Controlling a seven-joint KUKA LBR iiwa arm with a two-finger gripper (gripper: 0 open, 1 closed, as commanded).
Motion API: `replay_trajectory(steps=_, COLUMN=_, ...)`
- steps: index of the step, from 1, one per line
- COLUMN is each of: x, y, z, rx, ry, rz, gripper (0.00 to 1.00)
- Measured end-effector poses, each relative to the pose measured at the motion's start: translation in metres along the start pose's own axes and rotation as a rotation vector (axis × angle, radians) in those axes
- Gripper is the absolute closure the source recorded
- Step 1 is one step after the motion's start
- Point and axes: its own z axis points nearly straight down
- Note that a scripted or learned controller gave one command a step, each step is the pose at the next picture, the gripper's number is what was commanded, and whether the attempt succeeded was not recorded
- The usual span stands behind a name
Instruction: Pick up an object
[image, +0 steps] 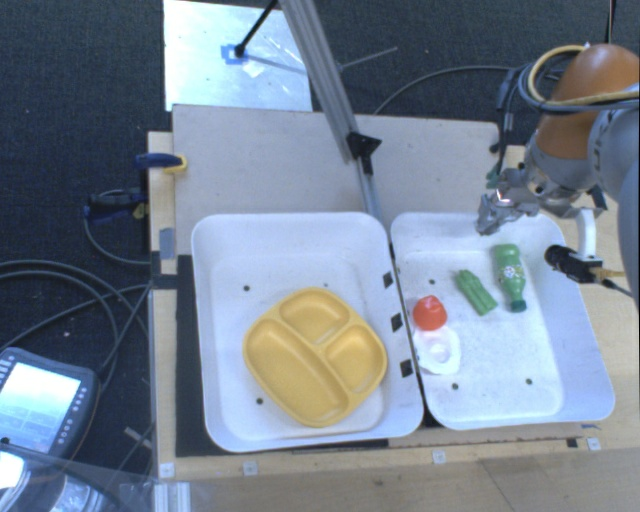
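Pincer (495, 217) is seen above the right bin (570, 390), just beside the green bottle (509, 276); finger state can't be told.

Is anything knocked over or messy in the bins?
The green bottle in the right bin lies flat on its side rather than standing. Otherwise nothing looks spilled or broken; the yellow tray sits flat in the left bin.

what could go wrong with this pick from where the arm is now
The gripper hangs by the right bin's far wall, so a straight descent might clip the rim. The green bottle and the green block lie close together, so closing on one may nudge the other. The bottle is round and lying flat, so it could roll out of a grasp.
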Motion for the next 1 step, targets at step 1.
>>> replay_trajectory(steps=1, x=0.0062, y=0.0086, z=-0.0494, rx=0.001, ry=0.001, rz=-0.006, gripper=1.0)
